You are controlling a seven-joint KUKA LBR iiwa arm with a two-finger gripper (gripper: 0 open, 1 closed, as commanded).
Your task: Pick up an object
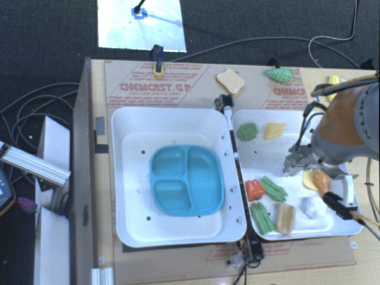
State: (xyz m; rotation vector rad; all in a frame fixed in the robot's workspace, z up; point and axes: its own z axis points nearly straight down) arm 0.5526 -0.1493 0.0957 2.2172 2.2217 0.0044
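The right bin (279, 119) holds several toy foods. At its back lie a green broccoli piece (247, 131) and a yellow cheese wedge (274, 130). Nearer the front are a red pepper (254, 189), a green pod (274, 189), another green vegetable (262, 217), a tan bread roll (285, 218), a white crumpled piece (310, 206) and an orange-yellow fruit (316, 180). My gripper (293, 165) hangs low over the bin's bare middle, just left of the orange-yellow fruit and right of the green pod. Nothing shows between its tips.
The left bin (127, 159) holds a blue divided plate (186, 180). On the board behind the bins lie a bread slice (230, 81), a green toy (279, 74) and a yellow toy (333, 81). A black divider clip (224, 104) sits between the bins.
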